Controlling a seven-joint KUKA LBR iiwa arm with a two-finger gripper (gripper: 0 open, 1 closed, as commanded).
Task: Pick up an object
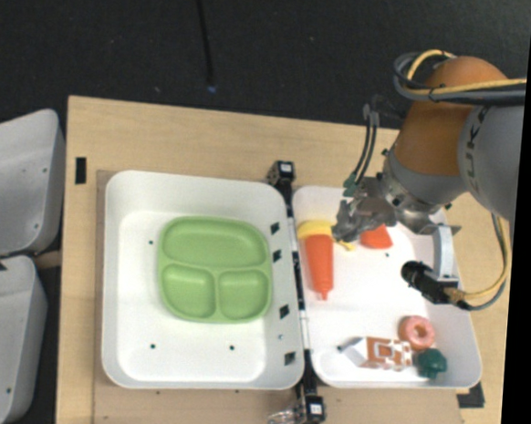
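In the right bin [368,301] an orange carrot-shaped toy [319,262] lies near the left wall, with a yellow piece [317,229] at its upper end. A red-orange object [377,236] lies just right of the gripper [349,229], which hangs low over the bin's upper left part, close beside the yellow piece. A pink ring [416,331], a dark green object [432,362] and a white-and-orange toy [378,353] sit at the bin's lower right.
The left bin [128,333] holds a green divided plate [214,268]. The orange-banded arm [447,111] comes in from the upper right, and a black cable fitting [425,279] hangs over the right bin's right side.
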